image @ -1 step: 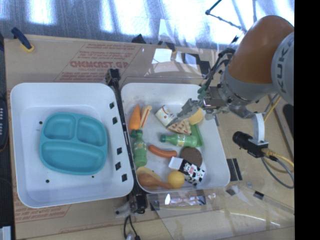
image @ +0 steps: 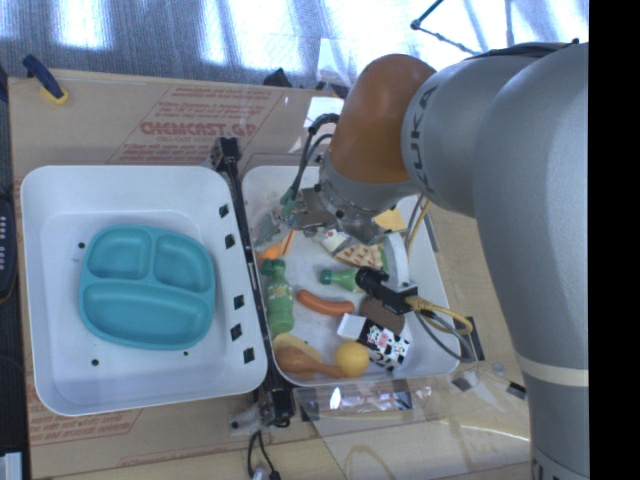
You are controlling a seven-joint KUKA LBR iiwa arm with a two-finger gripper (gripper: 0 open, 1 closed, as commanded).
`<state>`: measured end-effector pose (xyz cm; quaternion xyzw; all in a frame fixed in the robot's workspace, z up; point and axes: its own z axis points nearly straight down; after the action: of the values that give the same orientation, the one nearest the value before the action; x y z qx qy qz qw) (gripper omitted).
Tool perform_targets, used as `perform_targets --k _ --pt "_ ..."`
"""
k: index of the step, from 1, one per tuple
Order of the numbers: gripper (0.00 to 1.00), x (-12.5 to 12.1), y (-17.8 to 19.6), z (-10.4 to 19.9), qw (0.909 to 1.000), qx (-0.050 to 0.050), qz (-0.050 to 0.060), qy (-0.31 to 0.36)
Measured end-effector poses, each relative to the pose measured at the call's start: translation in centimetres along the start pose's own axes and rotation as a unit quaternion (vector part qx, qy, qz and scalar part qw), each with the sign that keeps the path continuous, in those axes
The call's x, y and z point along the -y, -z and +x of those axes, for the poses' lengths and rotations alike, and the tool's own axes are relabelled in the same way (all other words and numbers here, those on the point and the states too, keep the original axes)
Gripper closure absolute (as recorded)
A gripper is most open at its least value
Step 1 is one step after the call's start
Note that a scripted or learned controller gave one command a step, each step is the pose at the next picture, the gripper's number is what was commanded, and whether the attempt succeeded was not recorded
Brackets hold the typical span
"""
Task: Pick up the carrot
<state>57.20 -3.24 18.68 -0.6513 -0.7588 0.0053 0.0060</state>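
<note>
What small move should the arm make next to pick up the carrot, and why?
Probably shift the gripper slightly down-left in the view, then lower it: the small orange carrot lies just beside it near the right white bin's left wall, above the green bottle.

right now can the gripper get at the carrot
Probably yes. The gripper hangs right over the carrot at the right bin's left edge, with nothing lying on it. The bin wall and green bottle crowd it.
</note>
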Motion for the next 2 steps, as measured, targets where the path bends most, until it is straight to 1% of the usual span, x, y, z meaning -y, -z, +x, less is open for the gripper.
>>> perform_targets --k 1,2 --pt "0.00 -0.07 0.36 -0.38 1.0000 0.002 -0.003 -0.003" --pt "0.00 -0.07 0.36 -0.39 1.0000 0.002 -0.003 -0.003"
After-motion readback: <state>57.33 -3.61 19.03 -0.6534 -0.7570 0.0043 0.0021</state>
